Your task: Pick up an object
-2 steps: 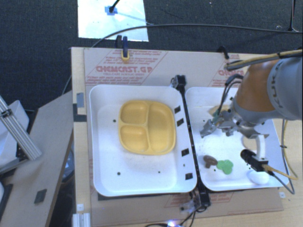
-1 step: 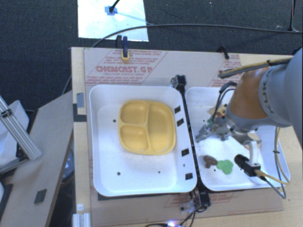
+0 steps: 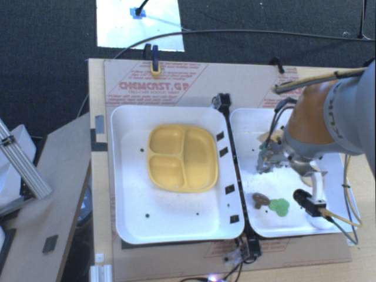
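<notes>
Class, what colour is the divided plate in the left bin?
Yellow: the divided plate shows plainly in the camera view.

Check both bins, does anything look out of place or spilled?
Nothing stands out. The yellow divided plastic plate lies flat in the left white bin; a small brown lump and green piece rest together in the right white bin.

A bench (image 3: pixel 176 78) topped with printed cardboard bears two shallow white bins, left (image 3: pixel 126 175) and right (image 3: pixel 249 128), side by side

Dark carpet (image 3: pixel 47 34) surrounds the bench (image 3: pixel 247 84), a pale sheet (image 3: pixel 138 16) behind.
</notes>
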`<act>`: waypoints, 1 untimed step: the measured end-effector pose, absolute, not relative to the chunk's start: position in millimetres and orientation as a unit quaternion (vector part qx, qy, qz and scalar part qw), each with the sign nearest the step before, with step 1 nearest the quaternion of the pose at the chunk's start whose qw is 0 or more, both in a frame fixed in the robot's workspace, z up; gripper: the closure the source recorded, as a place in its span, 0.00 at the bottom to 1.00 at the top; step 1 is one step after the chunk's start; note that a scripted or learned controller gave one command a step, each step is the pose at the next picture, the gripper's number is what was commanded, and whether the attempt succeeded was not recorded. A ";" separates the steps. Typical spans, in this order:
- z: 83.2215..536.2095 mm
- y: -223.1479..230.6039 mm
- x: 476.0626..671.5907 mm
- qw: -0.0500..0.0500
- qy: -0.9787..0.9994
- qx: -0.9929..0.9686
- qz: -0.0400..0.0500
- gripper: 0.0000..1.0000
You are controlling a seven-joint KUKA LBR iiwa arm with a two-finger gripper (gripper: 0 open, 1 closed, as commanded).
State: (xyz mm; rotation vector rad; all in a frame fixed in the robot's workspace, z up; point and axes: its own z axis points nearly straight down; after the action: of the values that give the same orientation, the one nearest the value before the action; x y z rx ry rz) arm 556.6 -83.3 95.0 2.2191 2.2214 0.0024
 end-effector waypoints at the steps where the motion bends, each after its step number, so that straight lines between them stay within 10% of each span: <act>1: 159.4 -83.0 559.5 0.003 0.708 0.706 0.002 1.00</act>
State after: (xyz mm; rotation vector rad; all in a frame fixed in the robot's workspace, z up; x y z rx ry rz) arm 559.5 -83.0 159.4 2.2129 2.2215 0.0073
